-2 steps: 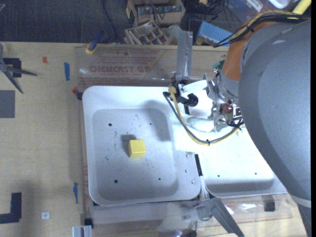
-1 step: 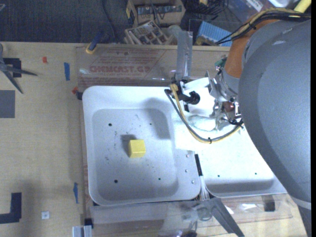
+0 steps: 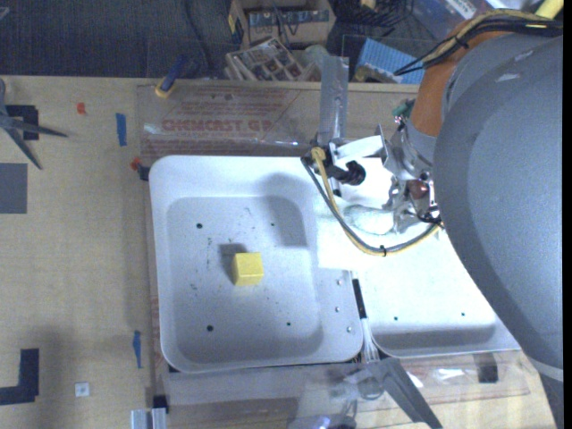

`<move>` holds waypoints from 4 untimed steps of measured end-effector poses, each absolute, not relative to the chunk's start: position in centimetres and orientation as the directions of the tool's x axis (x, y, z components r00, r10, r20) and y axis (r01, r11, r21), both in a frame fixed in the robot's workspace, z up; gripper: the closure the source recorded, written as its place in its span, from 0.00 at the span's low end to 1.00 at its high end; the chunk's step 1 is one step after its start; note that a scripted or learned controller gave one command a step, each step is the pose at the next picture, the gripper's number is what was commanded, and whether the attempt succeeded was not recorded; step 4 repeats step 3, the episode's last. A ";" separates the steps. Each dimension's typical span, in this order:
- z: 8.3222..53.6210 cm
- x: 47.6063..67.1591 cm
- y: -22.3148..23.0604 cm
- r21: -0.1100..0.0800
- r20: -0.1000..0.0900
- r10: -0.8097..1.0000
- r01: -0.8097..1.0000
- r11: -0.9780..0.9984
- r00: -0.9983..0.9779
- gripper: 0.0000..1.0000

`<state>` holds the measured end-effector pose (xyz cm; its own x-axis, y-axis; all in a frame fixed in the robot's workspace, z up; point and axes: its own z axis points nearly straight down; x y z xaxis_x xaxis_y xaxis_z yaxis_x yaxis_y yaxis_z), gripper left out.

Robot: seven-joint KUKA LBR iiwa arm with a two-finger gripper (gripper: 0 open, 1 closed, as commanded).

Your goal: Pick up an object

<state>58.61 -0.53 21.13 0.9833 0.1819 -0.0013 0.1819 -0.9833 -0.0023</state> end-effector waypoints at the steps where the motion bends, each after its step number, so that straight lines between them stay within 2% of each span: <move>1: 22.0 58.6 -0.7 -0.003 -0.001 0.178 0.178 -0.984 0.984 1.00; 2: 18.4 58.4 -2.3 -0.003 -0.006 0.202 0.202 -0.979 0.979 1.00; 4: 19.3 58.4 -2.1 -0.004 -0.008 0.206 0.206 -0.979 0.978 1.00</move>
